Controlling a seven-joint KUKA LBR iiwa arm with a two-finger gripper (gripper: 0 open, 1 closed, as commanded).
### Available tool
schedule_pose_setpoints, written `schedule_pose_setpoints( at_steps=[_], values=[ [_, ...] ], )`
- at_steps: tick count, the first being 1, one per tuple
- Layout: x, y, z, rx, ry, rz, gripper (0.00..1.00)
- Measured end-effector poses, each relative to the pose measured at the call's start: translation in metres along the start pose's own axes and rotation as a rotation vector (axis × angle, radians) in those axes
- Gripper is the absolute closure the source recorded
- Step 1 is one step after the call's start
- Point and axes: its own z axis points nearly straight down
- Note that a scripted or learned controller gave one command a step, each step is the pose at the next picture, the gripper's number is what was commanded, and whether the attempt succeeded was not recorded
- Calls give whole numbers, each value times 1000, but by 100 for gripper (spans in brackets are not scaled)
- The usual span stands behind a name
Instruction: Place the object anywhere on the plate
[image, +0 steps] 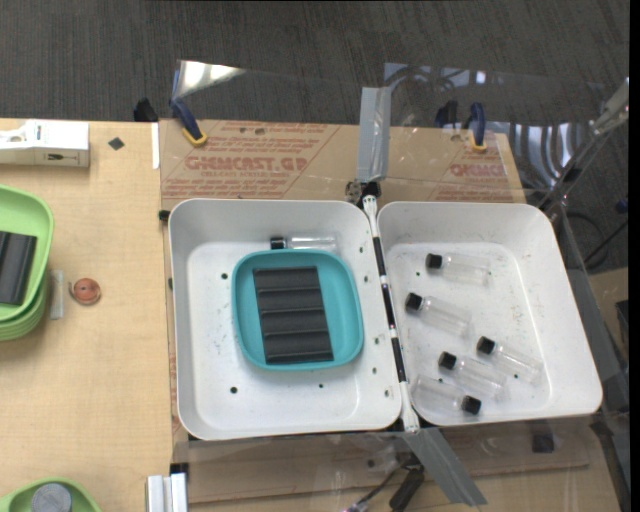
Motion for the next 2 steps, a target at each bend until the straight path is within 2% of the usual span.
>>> schedule_pose_setpoints(
  at_steps=[2],
  values=[
    [0, 0, 0, 0, 0, -1, 0]
  ],
)
